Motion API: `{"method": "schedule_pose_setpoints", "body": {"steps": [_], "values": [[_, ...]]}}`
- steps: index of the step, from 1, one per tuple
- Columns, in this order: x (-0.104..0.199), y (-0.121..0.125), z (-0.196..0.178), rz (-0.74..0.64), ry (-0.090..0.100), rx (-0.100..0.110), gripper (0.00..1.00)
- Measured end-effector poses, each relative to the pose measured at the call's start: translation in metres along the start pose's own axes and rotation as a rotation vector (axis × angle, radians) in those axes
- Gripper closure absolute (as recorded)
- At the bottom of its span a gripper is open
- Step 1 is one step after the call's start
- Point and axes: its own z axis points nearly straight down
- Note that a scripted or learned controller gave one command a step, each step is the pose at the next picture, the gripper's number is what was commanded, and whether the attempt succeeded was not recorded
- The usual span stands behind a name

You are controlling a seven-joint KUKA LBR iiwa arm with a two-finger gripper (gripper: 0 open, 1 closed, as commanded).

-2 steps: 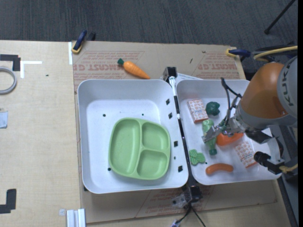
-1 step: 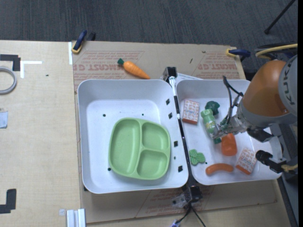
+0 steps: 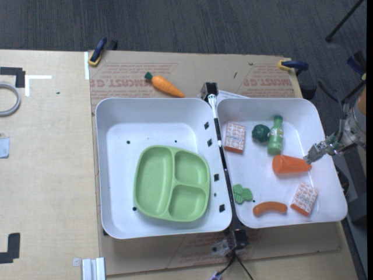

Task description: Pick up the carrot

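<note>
the carrot point(image 3: 165, 85) lies outside both bins, on the brown cardboard point(image 3: 192, 73) behind the left bin point(image 3: 111, 156) — a small toy, bright orange and tapered, with a dark green stub at its left end, lying at a slant with the pointed tip toward the right. the gripper point(image 3: 317, 151) is well away from it, at the right rim of the right bin point(image 3: 326, 206), its tip just beside the broad end of an orange cone-like piece point(image 3: 290, 164); whether it is wide or narrow i cannot tell from here. in that right bin i also see 2 small printed boxes point(image 3: 235, 137), a green bottle point(image 3: 275, 135) next to a dark green lump point(image 3: 260, 133), a leafy green bit point(image 3: 242, 193) and an orange sausage shape point(image 3: 270, 208). the left bin holds a pale green plate point(image 3: 172, 183) with 3 compartments.
</note>
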Motion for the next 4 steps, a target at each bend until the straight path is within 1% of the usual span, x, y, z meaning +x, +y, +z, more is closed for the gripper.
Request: {"method": "schedule_pose_setpoints", "body": {"steps": [1,2,3,4], "values": [[0.046,-0.003,0.125,0.171,0.003,0.003,1.0],[-0.001,-0.02,-0.003,0.108,0.0,0.001,1.0],[0.03,0.014,0.145,0.221,0.002,0.003,1.0],[-0.033,0.047,0.089,0.233,0.001,0.002,1.0]]}}
